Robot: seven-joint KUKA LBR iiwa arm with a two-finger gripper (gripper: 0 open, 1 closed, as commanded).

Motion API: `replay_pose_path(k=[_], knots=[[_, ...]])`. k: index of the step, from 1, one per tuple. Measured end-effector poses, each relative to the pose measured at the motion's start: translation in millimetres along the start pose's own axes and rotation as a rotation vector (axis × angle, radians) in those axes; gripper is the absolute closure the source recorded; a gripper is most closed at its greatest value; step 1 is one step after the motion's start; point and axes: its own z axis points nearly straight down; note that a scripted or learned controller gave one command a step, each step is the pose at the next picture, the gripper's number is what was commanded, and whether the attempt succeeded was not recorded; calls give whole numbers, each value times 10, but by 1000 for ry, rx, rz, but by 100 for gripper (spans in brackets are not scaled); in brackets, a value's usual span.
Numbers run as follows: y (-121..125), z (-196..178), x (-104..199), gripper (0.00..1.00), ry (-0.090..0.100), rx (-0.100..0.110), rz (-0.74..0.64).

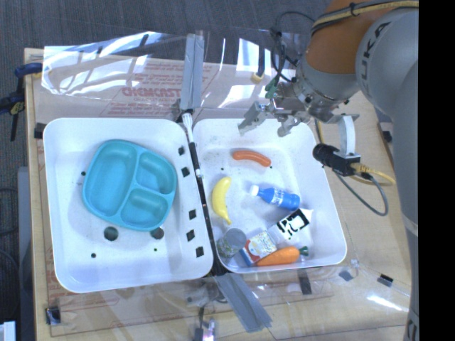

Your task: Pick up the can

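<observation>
Camera view: gripper (271, 123) hangs over the upper edge of the right bin (328, 212), right of frame centre, jaws spread and gripping nothing. The can (231, 244) lies at that bin's lower left corner, beside the banana (222, 199) and a small carton (261, 245), carrot (279, 256) just to the right. Judged step: approach, not yet begun in earnest. Next move calls for travel toward lower frame, then descent clear of the bin wall and neighbours.
</observation>
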Motion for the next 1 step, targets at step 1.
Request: replay_pose_path(k=[1], knots=[[-195,1519,-320,0,1,1,64]])
